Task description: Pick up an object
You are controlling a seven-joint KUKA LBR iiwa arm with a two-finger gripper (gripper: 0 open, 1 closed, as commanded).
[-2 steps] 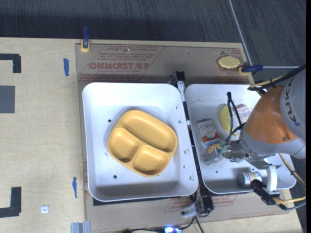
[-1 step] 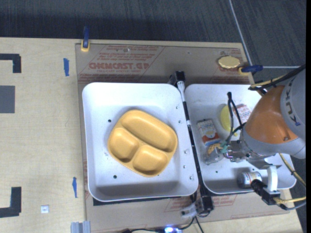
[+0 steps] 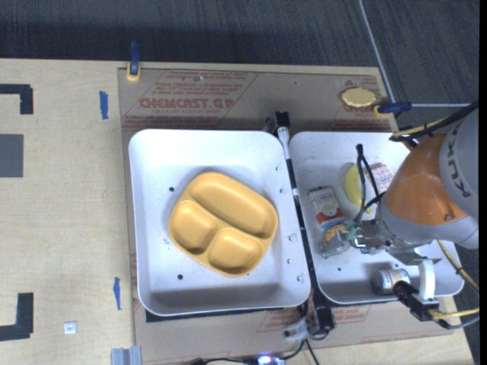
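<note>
From above, a pale wooden bench (image 3: pixel 61 226) carries a brown board (image 3: pixel 228 97) with two white bins; dark carpet (image 3: pixel 228 14) lies beyond. The left bin (image 3: pixel 148 158) holds a yellow divided tray (image 3: pixel 222 223). In the right bin (image 3: pixel 319 280) lie a small packet (image 3: pixel 324 204), a yellow object (image 3: pixel 352 186) and a small can (image 3: pixel 388 280). The gripper (image 3: pixel 358 238) sits low just beside the packet; whether it is wide or narrow cannot be told.

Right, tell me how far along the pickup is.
Done: the grey and orange arm has reached into the right white bin.
In hand: nothing visibly lifted; the small packet and yellow round object lie on the bin floor.
Left: grasp one item and raise it. The yellow compartment tray sits untouched.
</note>
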